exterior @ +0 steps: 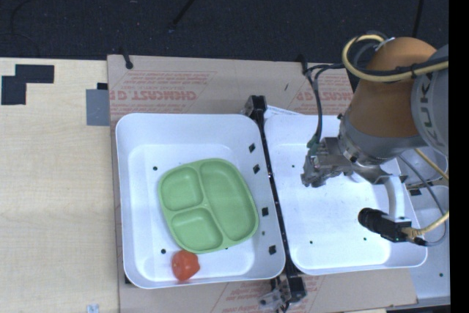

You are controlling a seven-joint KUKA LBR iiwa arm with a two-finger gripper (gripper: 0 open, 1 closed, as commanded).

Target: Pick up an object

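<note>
A light green divided plate [208,204] lies in the middle of the left bin [139,135]. A small red-orange object [185,265] sits just below it, near that bin's front edge. My gripper [316,174] hangs over the upper left part of the right bin [344,260], close to the divider between the bins. Nothing shows between its fingertips, and the wrist hides how they stand.
A black divider bar [265,179] runs between the two bins. Brown cardboard [198,88] lies under the bins, with a pale wooden bench top [51,194] to the left. The arm's orange band [392,88] rises at the right.
</note>
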